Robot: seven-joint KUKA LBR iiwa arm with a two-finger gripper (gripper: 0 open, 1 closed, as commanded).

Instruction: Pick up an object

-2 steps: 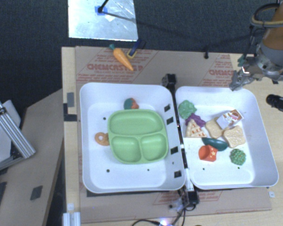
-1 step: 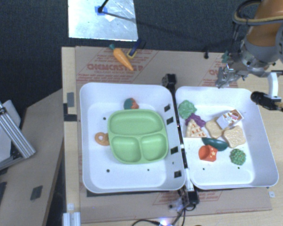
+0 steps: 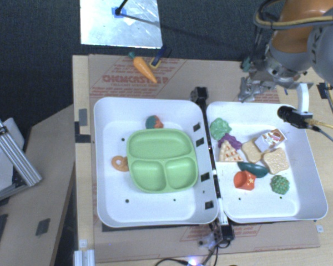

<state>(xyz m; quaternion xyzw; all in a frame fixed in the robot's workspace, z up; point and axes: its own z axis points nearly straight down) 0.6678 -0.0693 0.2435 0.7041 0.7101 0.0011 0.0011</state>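
Orange toy [image 3: 154, 122] sits half-hidden behind green tray [image 3: 161, 160].

I see even, fairly bright light from overhead; the white bins [image 3: 155, 107] nearly wash out, with only soft, short shadows under the toys. The foil sheet [image 3: 120, 14] at the far left throws dull glare. The whole picture is slightly soft and grainy, and the floor around the counter [image 3: 172, 71] stays dark.
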